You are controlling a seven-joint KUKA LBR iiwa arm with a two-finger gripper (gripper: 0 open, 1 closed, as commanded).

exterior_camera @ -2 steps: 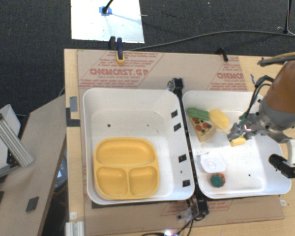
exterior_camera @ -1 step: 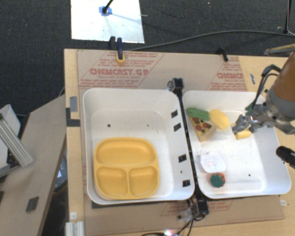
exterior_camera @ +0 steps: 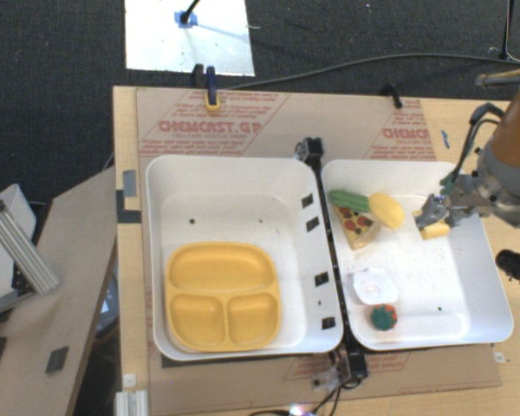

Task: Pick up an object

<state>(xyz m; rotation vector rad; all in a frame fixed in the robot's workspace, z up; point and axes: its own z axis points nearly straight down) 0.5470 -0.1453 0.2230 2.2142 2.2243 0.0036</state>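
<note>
Gripper [exterior_camera: 435, 217] low over right bin [exterior_camera: 481, 276], pinching small yellow piece [exterior_camera: 434, 230]; pizza slice [exterior_camera: 358, 224], lemon [exterior_camera: 386, 210] just left of it; yellow tray [exterior_camera: 223, 296] in left bin [exterior_camera: 208, 189].

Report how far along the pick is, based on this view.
Done: the gripper has reached into the right bin, low beside a small yellow piece.
In hand: the piece lies at the fingertips; whether it is gripped is unclear.
Left: a confirmed grasp and lift. The pizza slice, yellow lemon-like toy, green piece and green-and-red toy lie untouched.
</note>
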